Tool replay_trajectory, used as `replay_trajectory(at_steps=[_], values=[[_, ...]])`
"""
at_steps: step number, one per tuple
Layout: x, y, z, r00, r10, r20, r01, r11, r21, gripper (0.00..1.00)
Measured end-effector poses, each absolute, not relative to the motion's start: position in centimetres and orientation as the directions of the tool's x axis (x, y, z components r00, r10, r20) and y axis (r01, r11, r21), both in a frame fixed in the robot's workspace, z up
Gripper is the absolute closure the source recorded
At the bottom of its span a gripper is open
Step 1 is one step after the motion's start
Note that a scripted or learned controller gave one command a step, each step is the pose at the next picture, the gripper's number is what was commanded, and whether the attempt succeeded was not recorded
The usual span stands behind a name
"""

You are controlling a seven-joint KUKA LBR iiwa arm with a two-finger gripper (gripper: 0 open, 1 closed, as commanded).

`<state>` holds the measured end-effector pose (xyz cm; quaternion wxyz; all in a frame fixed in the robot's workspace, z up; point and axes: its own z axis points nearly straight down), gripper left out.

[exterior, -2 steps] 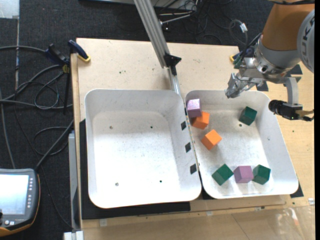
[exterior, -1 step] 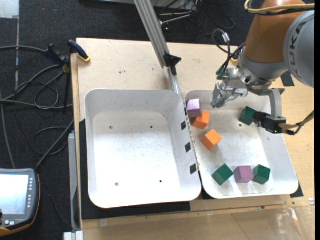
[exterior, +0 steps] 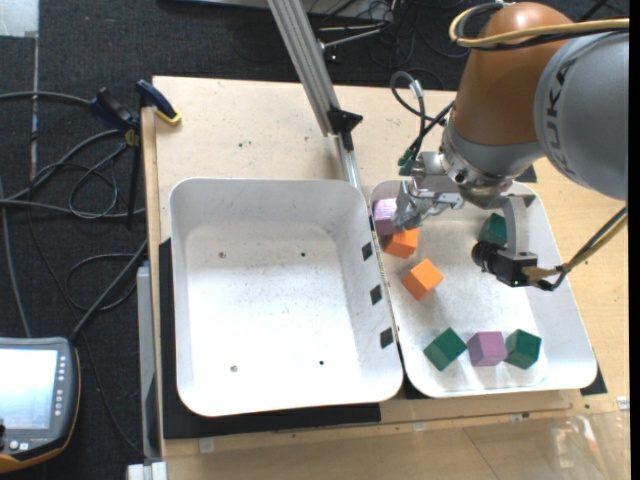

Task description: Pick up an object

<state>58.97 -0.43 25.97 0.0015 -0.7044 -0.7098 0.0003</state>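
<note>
The gripper (exterior: 408, 220) hangs low over the far-left corner of the right bin (exterior: 560, 318), close to the wall it shares with the left bin (exterior: 200, 268). Directly beneath it, on the near side, sits an orange block (exterior: 401, 243) — touching or nearly touching the fingers, though the arm's bulk hides the contact. A purple block (exterior: 384, 211) lies just to the gripper's left, pressed against the bin wall. Whether the fingers are spread or closed cannot be told from this slant; nothing is plainly seen pinched between them.

The move ahead seems to turn on one thing — the orange block lies a shade nearer the camera than the fingertips, not squarely between them. A second orange block (exterior: 423, 277) rests apart, further toward the near edge, and two green blocks (exterior: 445, 349) (exterior: 523, 348) with another purple block (exterior: 487, 348) line the near wall.
</note>
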Motion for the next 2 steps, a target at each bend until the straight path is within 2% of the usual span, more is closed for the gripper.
replay_trajectory(at_steps=[2], values=[[53.8,8.3,25.1,-0.007,1.0,0.001,1.0,0.007,-0.003,1.0]])
